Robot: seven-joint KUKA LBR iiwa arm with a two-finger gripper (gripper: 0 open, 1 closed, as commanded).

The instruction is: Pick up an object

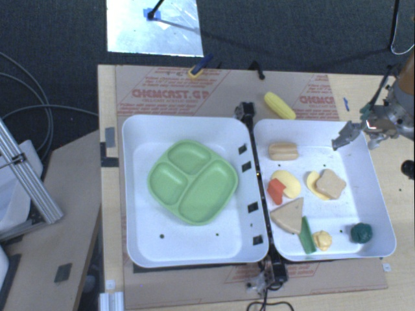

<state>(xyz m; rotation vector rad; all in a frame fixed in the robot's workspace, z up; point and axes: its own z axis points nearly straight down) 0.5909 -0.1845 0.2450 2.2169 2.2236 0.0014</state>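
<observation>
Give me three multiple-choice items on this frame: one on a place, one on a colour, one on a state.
1. Where does the yellow corn cob lie?
A. in the left bin
B. on the cardboard behind the right bin
C. on the green tray

2. What colour is the divided tray in the left bin?
A. green
B. red
C. blue

3. Where is the gripper?
A. above the right bin's far right part, nothing between its fingers
B. pressed onto the tray
C. lifting the corn

Key: 1 B, it lies beyond the right bin's rim; 2 A, pale green; 3 A, its fingers stand apart.
</observation>
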